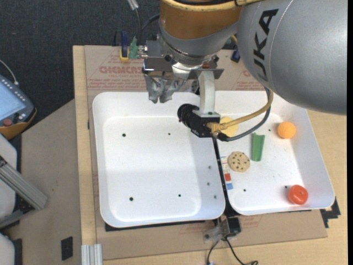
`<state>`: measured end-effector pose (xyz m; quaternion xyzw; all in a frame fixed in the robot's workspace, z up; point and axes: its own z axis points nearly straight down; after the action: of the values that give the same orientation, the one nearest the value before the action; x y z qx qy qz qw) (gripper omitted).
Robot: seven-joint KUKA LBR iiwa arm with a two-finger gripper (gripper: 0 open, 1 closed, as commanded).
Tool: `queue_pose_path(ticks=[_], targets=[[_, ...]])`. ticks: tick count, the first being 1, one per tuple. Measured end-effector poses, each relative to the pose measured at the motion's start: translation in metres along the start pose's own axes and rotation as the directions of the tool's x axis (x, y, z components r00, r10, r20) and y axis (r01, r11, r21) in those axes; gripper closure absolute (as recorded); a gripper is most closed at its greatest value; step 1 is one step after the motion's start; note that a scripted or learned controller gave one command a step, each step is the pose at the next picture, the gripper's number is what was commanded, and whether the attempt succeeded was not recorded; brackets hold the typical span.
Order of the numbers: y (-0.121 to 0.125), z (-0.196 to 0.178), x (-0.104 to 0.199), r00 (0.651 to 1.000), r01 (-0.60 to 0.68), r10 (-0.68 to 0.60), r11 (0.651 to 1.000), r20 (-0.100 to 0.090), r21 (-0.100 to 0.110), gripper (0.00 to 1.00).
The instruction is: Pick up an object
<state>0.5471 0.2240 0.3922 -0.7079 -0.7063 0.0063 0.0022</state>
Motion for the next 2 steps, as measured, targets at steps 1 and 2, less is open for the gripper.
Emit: queue_pose_path(ticks=[1,2], targets=[[0.0384,-0.0795,0.0001,1.0,0.001,-0.001,1.0,-0.009,-0.023,1.0],[0.0368,-0.0859,0.0008,1.0,0.003,-0.003,1.0,-0.007,-0.017,1.0]])
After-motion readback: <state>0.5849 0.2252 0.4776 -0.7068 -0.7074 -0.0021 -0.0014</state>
